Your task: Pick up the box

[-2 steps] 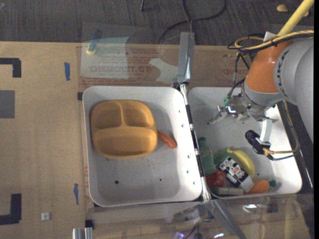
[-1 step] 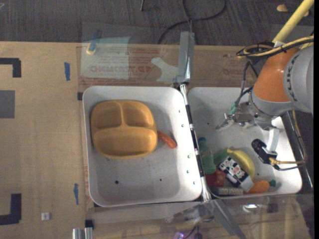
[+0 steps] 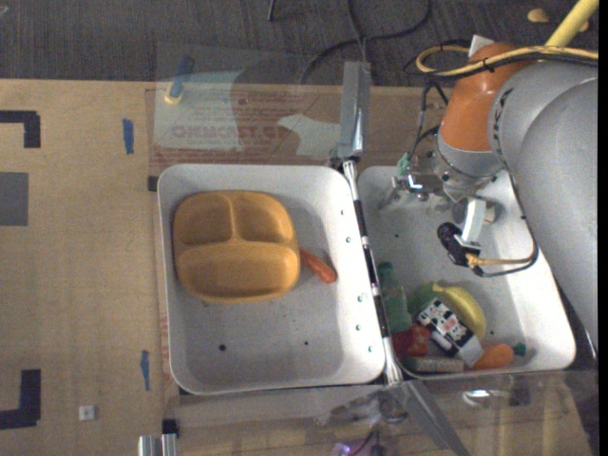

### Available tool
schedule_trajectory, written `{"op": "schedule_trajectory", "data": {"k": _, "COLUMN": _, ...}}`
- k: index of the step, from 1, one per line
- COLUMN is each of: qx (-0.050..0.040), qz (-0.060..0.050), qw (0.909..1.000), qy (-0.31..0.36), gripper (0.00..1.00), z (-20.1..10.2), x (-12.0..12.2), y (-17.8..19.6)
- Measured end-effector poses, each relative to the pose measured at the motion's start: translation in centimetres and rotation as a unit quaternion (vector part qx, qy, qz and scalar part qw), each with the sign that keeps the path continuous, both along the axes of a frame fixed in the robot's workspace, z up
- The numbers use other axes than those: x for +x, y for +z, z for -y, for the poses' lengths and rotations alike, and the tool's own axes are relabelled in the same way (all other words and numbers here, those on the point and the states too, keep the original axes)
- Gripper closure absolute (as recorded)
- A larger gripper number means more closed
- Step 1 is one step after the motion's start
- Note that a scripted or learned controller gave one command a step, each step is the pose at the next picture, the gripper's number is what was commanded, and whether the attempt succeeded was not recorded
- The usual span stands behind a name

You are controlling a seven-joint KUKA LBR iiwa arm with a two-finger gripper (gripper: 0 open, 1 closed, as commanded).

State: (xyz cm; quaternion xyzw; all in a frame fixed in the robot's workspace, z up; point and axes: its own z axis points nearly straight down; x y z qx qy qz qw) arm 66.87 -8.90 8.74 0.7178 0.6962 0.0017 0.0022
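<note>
Gripper (image 3: 411,183) hangs at the right bin's (image 3: 534,304) 11 o'clock corner, how wide I cannot tell; box (image 3: 444,322) sits apart at 6 o'clock.

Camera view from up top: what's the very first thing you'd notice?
The big yellow divided tray in the left bin jumps out first, with a small orange carrot at its right edge. Then the grey arm with its orange band, reaching over the right bin, and the toy heap in that bin's near corner, with a banana beside a patterned box.
</note>
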Motion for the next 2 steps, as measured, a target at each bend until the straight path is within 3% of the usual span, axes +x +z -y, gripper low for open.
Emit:
{"op": "schedule_trajectory", "data": {"k": 1, "qx": -0.0010, "qz": 0.003, "qw": 1.0000, "qy": 0.002, "gripper": 1.00, "z": -0.15, "x": 0.21, "y": 1.30}}
{"op": "schedule_trajectory", "data": {"k": 2, "qx": -0.0008, "qz": 0.002, "qw": 1.0000, "qy": 0.003, "gripper": 0.00, "z": -0.23, "x": 0.20, "y": 1.27}}
